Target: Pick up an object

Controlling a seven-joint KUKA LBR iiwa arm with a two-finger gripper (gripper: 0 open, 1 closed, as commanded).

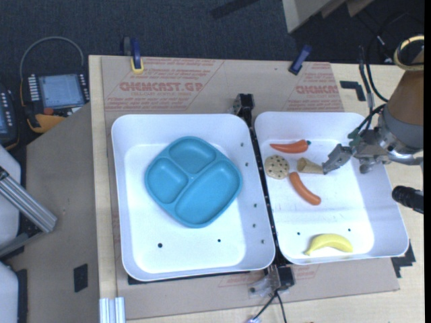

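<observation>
The right bin (377, 241) holds an orange-red carrot (289, 146) at the back, with a round tan cookie (277, 167) below it near the left wall. A small tan piece (308, 165) lies right of the cookie, an orange sausage (304, 188) lies in the middle, and a yellow banana (328, 244) sits near the front. My gripper (350, 161) hangs over the bin's right half, open, with nothing between its fingers. Its left finger (334, 159) ends just beside the tan piece.
The left bin (135, 247) holds a blue divided plate (193, 180). A black clamp (244, 104) sits at the back between the bins. The arm's grey and orange wrist (407, 113) stands over the right bin's back right corner.
</observation>
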